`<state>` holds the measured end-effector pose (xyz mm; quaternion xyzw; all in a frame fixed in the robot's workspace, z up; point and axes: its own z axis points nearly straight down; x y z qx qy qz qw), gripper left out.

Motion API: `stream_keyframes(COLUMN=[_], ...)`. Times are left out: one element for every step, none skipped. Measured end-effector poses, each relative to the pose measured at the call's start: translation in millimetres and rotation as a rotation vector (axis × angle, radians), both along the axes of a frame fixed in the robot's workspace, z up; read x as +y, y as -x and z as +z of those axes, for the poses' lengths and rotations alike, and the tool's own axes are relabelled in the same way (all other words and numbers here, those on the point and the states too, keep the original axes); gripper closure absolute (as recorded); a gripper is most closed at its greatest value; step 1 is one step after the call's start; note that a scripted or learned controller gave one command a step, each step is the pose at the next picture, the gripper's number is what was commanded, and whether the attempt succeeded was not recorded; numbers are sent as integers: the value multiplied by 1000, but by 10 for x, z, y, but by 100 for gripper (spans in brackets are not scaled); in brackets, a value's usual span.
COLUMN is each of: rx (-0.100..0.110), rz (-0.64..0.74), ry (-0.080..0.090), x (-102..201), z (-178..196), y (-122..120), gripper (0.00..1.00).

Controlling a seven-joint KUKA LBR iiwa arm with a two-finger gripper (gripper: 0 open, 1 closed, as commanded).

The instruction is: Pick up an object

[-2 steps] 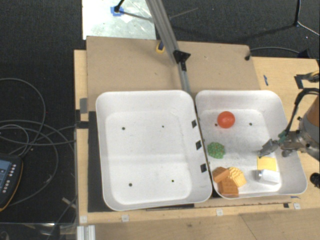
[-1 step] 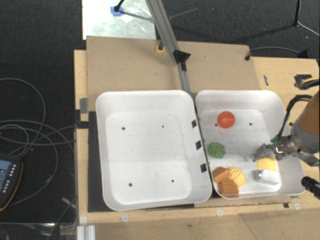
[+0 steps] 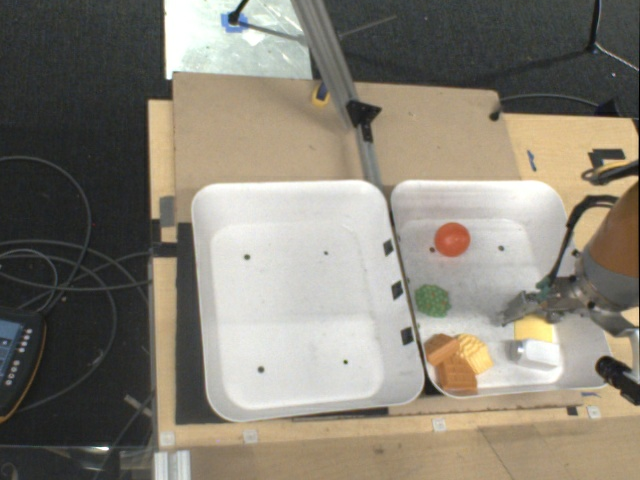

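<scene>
Low over the right bin hangs my gripper (image 3: 520,311), reaching in from the right edge of the view with its tip just above and to the left of a yellow block (image 3: 533,328). Whether it is open or closed I cannot tell from this angle, and nothing is plainly caught in it.

Going left to right: the left bin (image 3: 215,218) sits on the brown tabletop (image 3: 260,128), its right wall touching the right bin (image 3: 545,196). Along that shared wall, in the right bin, a green bumpy ball (image 3: 432,300) lies near the middle, and below it, at the front rim, sits an orange-and-tan cluster of blocks (image 3: 458,358). Further back and slightly right, a red ball (image 3: 452,239) rests well apart from the others. Right again comes the yellow block, touching or nearly touching my gripper's tip, with a white and grey item (image 3: 535,354) just in front of it. My grey arm (image 3: 610,268) enters over the bin's right wall. A metal pole (image 3: 330,48) slants down from the top of the view to the bins' back edge.
</scene>
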<state>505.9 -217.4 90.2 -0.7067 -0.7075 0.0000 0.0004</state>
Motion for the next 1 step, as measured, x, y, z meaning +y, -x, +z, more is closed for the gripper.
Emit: stream_keyframes(rx=[-4], rz=[1], ry=[2], x=[-7], z=[115], y=[-10], gripper=[100])
